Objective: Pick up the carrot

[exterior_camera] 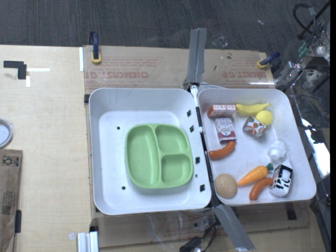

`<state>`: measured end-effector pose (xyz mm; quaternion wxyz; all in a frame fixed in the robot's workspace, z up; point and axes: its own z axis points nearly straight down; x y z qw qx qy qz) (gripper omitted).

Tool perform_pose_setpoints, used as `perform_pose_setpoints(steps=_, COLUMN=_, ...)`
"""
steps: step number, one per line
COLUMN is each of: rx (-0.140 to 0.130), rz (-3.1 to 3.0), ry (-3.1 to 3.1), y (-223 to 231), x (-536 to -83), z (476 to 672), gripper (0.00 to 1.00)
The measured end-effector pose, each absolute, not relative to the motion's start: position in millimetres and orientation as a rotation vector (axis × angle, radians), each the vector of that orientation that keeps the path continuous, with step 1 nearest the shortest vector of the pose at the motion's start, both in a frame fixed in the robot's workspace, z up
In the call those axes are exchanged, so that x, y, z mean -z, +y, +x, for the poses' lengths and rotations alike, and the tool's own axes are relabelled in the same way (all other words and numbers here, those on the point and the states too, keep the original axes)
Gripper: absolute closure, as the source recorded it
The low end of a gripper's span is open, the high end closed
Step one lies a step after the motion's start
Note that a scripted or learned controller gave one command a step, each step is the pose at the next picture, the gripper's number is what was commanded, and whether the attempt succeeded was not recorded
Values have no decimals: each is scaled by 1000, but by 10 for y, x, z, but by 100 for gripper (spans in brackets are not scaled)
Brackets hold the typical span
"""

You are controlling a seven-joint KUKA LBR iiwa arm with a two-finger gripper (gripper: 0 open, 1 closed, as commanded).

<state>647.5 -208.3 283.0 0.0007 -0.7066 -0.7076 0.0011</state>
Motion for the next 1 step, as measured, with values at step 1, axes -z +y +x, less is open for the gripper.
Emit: perform_pose_setpoints(steps=1, rx=-3, rz=-2261, ry=-2180, y=-1610, x=-1668, z=6588, gripper=0)
